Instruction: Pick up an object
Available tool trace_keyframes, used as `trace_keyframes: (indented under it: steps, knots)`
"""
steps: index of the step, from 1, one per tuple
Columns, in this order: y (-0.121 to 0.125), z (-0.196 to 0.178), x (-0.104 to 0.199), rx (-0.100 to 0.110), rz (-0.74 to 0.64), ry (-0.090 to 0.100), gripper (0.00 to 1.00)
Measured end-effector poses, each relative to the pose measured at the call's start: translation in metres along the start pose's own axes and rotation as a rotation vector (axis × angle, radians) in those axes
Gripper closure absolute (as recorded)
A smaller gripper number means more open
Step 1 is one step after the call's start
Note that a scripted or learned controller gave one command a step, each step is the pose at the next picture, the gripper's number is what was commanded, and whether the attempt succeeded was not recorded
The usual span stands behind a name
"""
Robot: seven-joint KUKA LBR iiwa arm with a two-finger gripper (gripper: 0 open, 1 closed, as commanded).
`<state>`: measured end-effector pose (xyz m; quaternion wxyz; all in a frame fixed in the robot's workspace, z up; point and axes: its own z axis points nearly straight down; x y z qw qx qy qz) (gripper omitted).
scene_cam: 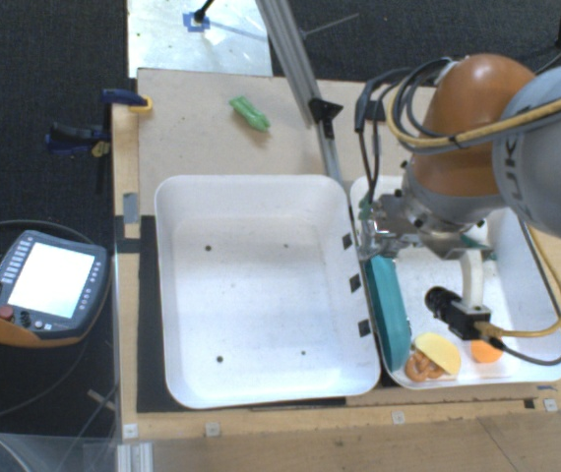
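Note:
My gripper [381, 234] hangs over the left side of the right bin [546, 308], largely hidden under the grey wrist and its orange band. A long teal object [390, 306] lies along that bin's left wall, its upper end right under the gripper; whether they touch I cannot tell. At the bin's front lie a yellow piece [441, 348], an orange pretzel-shaped thing [420, 367] and a small orange ball [487, 352].
The left bin [172, 264] is beside it, sharing a wall with black clips. A green object [249, 113] lies on the bench behind the bins. A slanted metal pole [295, 57] crosses the back. A blue clamp [76, 138] and a teach pendant [39, 285] are at left.

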<state>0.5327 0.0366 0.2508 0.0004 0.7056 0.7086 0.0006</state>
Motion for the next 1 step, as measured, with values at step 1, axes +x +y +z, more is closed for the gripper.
trace_keyframes:
  steps: [1]
  knots:
    - [0.0002, -0.0002, -0.0016, 0.0, 0.003, 0.0, 0.0]
